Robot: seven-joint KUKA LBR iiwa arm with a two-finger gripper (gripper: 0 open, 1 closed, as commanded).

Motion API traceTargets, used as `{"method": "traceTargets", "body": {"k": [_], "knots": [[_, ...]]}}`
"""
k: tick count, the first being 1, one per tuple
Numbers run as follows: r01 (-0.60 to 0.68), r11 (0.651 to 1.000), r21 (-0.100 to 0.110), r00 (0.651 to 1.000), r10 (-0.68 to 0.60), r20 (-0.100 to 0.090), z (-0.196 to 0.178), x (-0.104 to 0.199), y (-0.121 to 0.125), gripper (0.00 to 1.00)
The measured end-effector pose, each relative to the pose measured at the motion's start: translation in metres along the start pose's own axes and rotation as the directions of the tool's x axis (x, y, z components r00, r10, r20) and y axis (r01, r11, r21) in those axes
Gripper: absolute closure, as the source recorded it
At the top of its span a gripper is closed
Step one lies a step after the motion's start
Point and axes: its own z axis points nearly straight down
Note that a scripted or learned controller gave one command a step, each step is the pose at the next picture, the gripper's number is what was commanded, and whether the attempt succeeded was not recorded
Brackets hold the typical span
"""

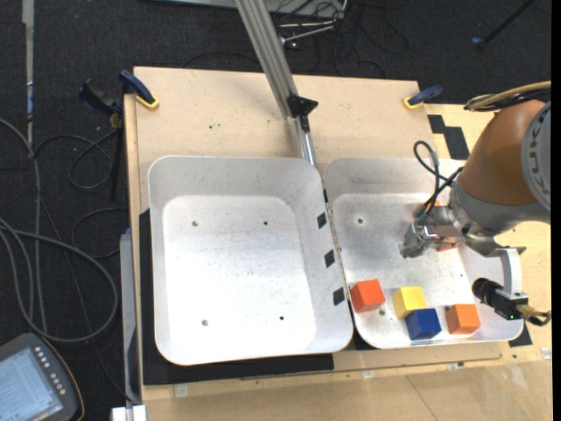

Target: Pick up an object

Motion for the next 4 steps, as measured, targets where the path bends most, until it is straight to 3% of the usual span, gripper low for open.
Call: {"method": "traceTargets", "body": {"k": [2, 4], "knots": [[0.001, 1.000, -0.001, 1.000, -0.001, 0.001, -0.086, 0.001, 0.009, 1.00], [0.006, 1.000, 0.006, 1.000, -0.006, -0.004, -0.068, 0.110, 0.014, 1.00]]}}
